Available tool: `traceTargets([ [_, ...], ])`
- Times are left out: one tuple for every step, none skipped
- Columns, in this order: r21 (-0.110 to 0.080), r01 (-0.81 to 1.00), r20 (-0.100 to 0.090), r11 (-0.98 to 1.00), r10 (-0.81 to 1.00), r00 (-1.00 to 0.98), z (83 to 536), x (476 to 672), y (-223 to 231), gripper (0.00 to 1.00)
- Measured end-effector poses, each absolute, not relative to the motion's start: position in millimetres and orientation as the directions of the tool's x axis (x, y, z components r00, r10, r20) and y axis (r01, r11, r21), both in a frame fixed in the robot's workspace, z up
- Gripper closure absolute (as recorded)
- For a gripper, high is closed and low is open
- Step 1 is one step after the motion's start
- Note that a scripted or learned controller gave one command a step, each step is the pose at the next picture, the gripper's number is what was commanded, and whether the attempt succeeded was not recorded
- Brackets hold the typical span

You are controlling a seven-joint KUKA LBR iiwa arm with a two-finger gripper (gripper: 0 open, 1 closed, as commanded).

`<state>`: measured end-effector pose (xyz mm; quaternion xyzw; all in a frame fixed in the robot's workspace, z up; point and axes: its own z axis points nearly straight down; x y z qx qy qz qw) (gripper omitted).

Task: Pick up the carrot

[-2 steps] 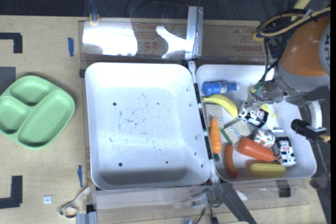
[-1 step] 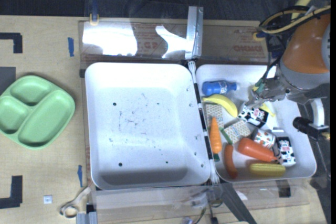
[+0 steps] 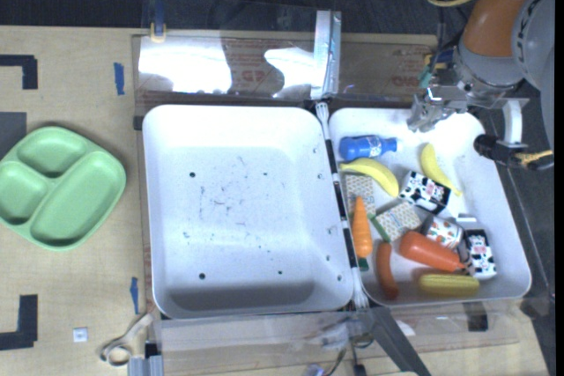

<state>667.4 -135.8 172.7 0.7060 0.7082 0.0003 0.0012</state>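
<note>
- A wooden table point(image 3: 79, 66), seen from above at a slant, carries two shallow white bins side by side.
- The left bin point(image 3: 238, 207) shows a bare white floor with faint marks.
- The right bin point(image 3: 507, 224) holds a jumble of toy foods.
- The carrot point(image 3: 361, 226), slim and orange, lies lengthwise against the right bin's left wall, near the divide between the bins.
- Near it: a blue bottle point(image 3: 367, 145), a yellow banana point(image 3: 372, 174), a second banana point(image 3: 433, 164), a thick orange vegetable point(image 3: 430, 251) and a reddish sausage point(image 3: 386, 269).
- The gripper point(image 3: 426, 114) hangs over the right bin's far corner, well apart from the carrot.
- Whether its fingers are open or closed cannot be told; nothing is visibly held.
- A green divided plate point(image 3: 60, 187) sits on the table left of the bins.
</note>
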Motion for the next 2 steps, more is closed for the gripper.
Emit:
traceTargets([
  [0.001,0.984,0.000,0.178,0.984,-0.178,178.1,659.9,-134.2,1.00],
  [0.001,0.984,-0.001,0.178,0.984,-0.178,178.1,659.9,-134.3,0.00],
])
